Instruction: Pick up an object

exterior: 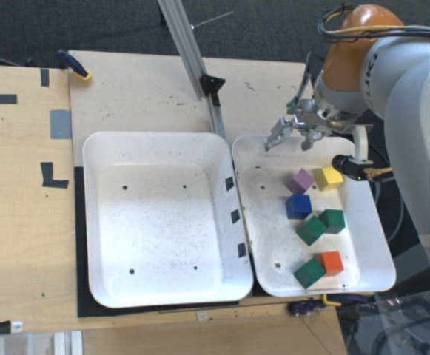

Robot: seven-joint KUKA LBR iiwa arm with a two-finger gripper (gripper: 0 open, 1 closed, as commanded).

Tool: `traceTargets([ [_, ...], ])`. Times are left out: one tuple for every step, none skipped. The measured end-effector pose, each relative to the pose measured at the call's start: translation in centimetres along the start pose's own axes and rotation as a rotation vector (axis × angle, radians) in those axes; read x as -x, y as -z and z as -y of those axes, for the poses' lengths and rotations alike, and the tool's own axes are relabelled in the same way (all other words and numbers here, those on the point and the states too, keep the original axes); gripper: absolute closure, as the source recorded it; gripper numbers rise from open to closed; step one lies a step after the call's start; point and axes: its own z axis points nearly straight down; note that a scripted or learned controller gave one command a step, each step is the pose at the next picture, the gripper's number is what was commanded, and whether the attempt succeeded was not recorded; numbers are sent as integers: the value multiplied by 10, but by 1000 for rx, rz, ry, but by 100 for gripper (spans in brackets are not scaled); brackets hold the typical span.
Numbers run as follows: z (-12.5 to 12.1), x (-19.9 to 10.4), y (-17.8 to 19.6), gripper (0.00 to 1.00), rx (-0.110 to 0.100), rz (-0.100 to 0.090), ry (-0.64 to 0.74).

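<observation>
Several small blocks lie in the right bin (263, 220): a purple one (302, 180), a yellow one (328, 177), a blue one (298, 206), green ones (311, 230) (334, 220) (309, 273) and an orange one (332, 262). My gripper (291, 139) hangs over the far edge of the right bin, above and behind the purple block. Its fingers are spread open with nothing between them.
The left bin (159, 220) stands beside the right one. A slanted metal pole (189, 46) runs down to the gap between the bins. A blue-and-yellow clamp (74, 63) lies at the bench's far left. The arm's grey body (400, 87) fills the right side.
</observation>
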Motion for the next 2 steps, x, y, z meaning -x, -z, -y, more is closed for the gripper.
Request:
traceTargets([
  [2,0,-44,0,0,0,-1],
  [1,-1,-31,100,5,1,2],
])
